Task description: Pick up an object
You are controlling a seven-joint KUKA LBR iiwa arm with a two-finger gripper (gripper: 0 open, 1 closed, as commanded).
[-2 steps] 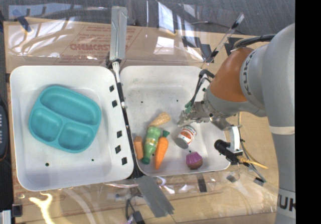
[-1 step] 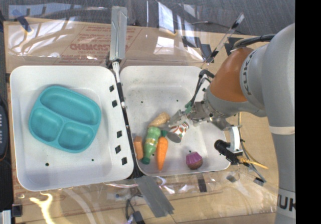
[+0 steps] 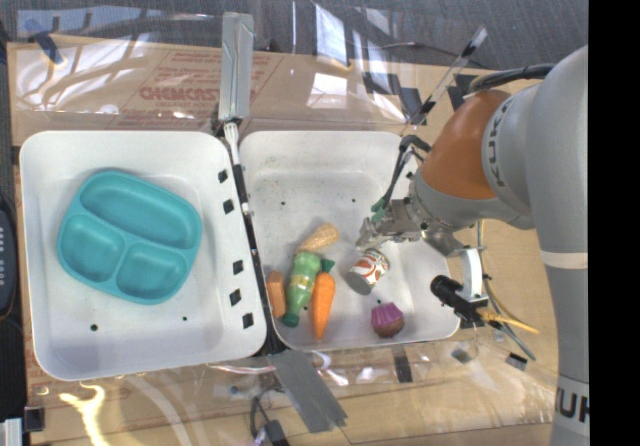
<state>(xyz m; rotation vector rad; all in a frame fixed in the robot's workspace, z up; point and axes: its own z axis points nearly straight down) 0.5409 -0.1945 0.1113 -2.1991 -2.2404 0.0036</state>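
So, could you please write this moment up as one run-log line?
stage: reaching | gripper: low in right bin, just above small can | holding: nothing seen | nearby: carrot, purple toy | left bin: blue tray

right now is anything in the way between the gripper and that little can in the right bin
Nothing visible. The gripper hangs just above and slightly right of the small can, with bare bin floor between them. The croissant and carrot lie to the can's left, off that path.
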